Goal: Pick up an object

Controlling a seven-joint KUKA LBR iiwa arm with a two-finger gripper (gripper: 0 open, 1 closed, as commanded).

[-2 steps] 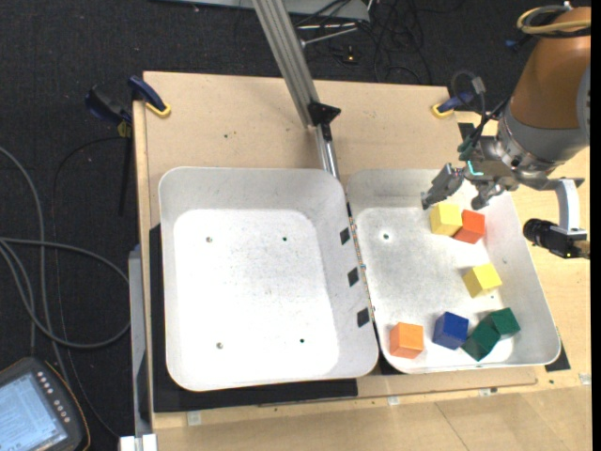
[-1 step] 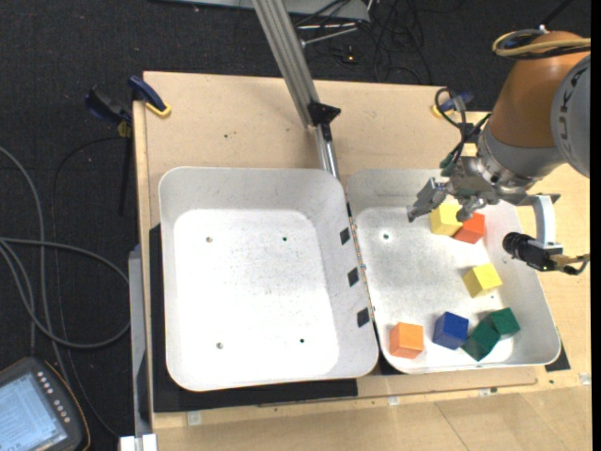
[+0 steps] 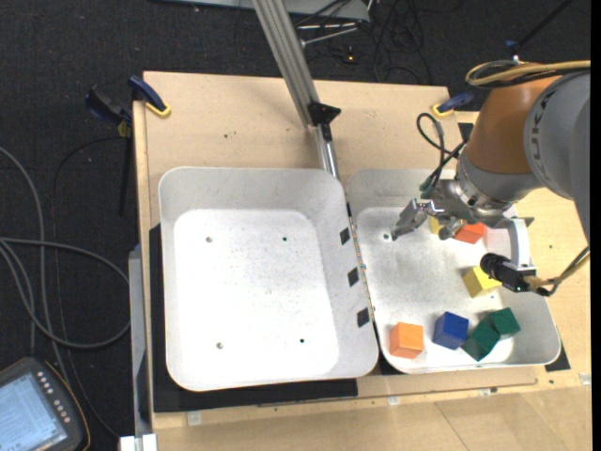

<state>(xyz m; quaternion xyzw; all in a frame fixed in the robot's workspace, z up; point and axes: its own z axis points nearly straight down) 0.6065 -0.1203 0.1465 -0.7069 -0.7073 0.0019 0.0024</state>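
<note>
Seen from above: poised low over right-hand white plastic bin (image 3: 376, 252), two-finger gripper (image 3: 409, 222) with finger state impossible to tell, nothing visibly lifted, orange cube (image 3: 407, 338), blue cube (image 3: 451, 330), green blocks (image 3: 492, 333) left unpicked along near edge.

There were two white bins (image 3: 178, 252). Six blocks showed: two green (image 3: 495, 332), one blue (image 3: 451, 329), one orange (image 3: 407, 338), one yellow (image 3: 479, 281), one red-orange (image 3: 469, 234).

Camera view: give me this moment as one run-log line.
arm: over right bin | gripper: low at bin's far end, grasp unclear | near end: orange block, blue block, green blocks | yellow block mid-right
</note>
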